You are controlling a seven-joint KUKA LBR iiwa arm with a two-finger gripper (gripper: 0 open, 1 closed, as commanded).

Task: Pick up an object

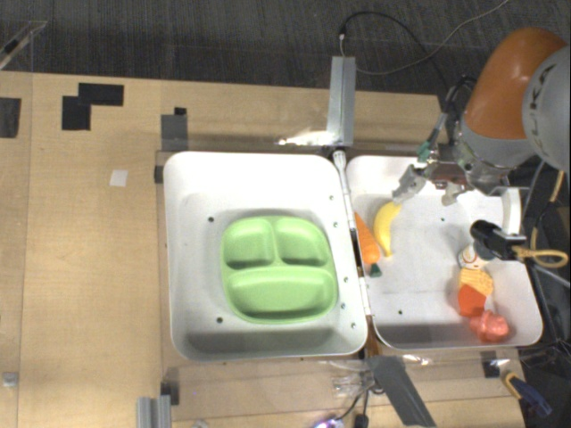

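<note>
Just above the banana (385,225) in the right bin (428,324), my gripper (426,178) hovers — nothing between its spread fingers — lined up for a grab.

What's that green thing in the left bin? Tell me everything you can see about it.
The green tray is a light green divided plate, plastic by the look of it, with rounded corners. It has three compartments: two smaller ones on the far side and one wide one on the near side, split by raised ridges. It lies flat, right way up, near the middle of the left bin, resting on its white floor. Its compartments hold nothing, and no other object touches it.
</note>
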